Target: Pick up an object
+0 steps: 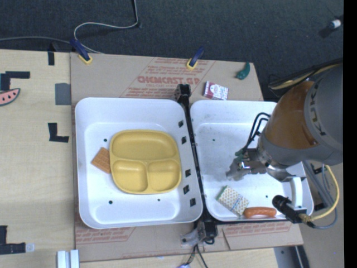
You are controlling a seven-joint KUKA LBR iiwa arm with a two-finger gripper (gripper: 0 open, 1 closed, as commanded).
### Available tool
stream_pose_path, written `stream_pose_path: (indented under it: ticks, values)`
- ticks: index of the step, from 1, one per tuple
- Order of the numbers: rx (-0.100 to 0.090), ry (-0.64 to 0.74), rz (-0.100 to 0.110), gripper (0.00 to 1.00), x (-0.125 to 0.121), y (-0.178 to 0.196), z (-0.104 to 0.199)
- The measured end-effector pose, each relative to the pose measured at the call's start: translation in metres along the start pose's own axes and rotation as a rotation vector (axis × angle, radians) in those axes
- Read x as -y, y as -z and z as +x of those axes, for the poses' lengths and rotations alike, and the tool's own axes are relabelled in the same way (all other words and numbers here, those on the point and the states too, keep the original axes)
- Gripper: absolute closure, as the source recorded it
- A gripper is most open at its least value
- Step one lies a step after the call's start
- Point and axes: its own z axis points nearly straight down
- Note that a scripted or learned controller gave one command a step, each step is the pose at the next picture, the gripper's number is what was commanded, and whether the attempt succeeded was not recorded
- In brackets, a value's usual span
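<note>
1. Right, the grey arm (304,124) with its orange band reaches over the right bin (223,119), and the tool (241,169) hangs above that bin's bare white floor, a little up from the two small things lying near its lower wall.
2. How far the tool stands open I cannot tell; it reads as a dark, blurred cluster from up here, and nothing shows in its grip.
3. Nearest candidate: the small patterned packet (232,200), lying flat just below the tool, close to the divider between the bins.
4. Just beside the packet, away from the divider, lies the orange sausage-shaped toy (259,212), tucked along the bin's lower wall.
5. My read on the packet: light and thin, possibly crinkly, so it may slide or flex; a pinch across its narrow width, square to the long edges, looks best.
6. The sausage toy looks rounded and smooth, likely to roll or squirt out, and the wall crowds it; closing across its middle would be the safer hold.
7. Across the divider, the left bin (89,205) carries a yellow divided plate (146,162) with a brown wafer-like piece (101,160) poking out at its far side; both are well apart from the tool.
</note>
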Motion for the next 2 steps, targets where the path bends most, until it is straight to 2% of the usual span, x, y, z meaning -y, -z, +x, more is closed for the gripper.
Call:
stream_pose_path:
  ticks: [1, 2]
  values:
    - [0.008, -0.003, -0.004, 1.00, -0.0442, 0.0336, 0.0697]
    - [0.009, -0.003, -0.002, 1.00, -0.0438, 0.0426, 0.0697]
